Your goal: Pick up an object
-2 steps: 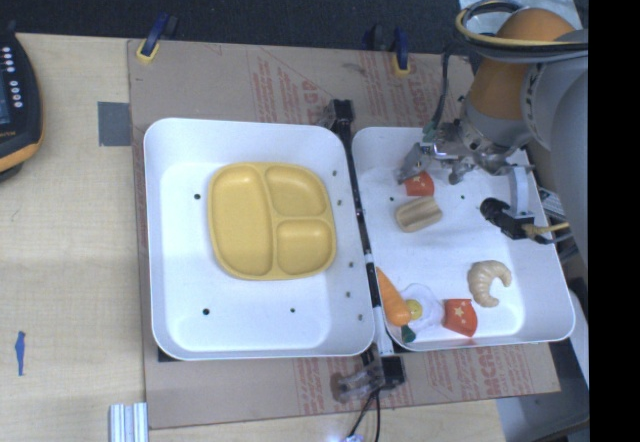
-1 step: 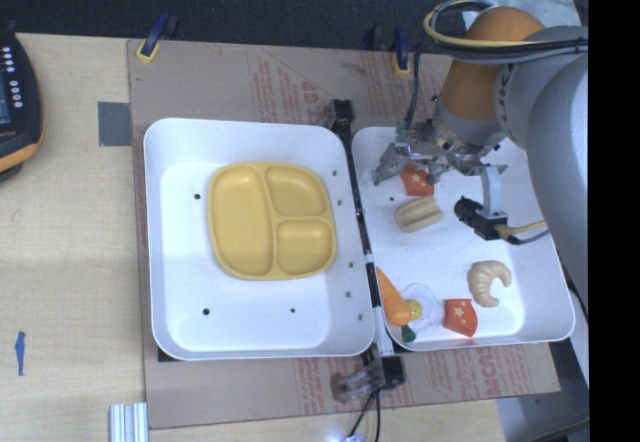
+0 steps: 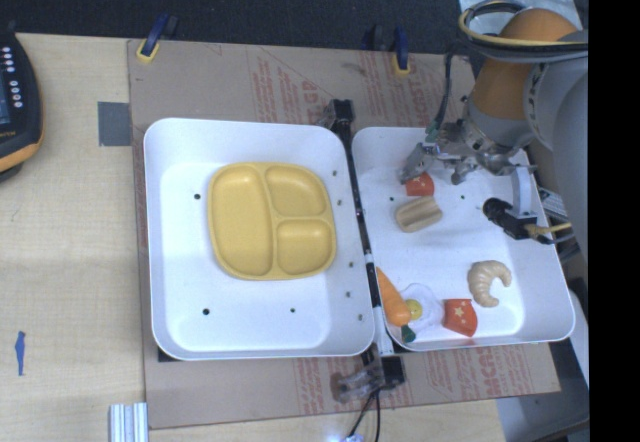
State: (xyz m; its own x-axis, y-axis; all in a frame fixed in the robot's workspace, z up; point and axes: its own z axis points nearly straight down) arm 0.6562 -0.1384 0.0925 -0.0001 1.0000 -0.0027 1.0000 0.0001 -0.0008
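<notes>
Gripper (image 3: 438, 168) low over the far end of the right bin (image 3: 450, 252), jaws apart, nothing between them. Nearest target is the red piece (image 3: 421, 185), lying on the bin floor just beside and partly under the jaw nearer the left bin (image 3: 180, 315). Roll (image 3: 418, 216) sits just beyond it, close but apparently not touching.

Step in hand, as I judge it: line up and close on the red piece.
- Gripper looks off-centre; shift toward the left bin so the piece sits midway between the jaws.
- Go down to the bin floor before closing; the piece is small and low, so a high close would likely miss.
- Keep clear of the roll, or it may get nudged or caught as well.

Other candidates, well apart: croissant (image 3: 489, 281), carrot (image 3: 394, 300) and red wedge (image 3: 459, 316) at the near end. Yellow plate (image 3: 272, 220) is alone in the left bin.

Unclear: jaw tips blur into wrist hardware, so exact height above the floor can't be read. The red piece's far edge is hidden. A pale item beside the carrot is too faint to name.
</notes>
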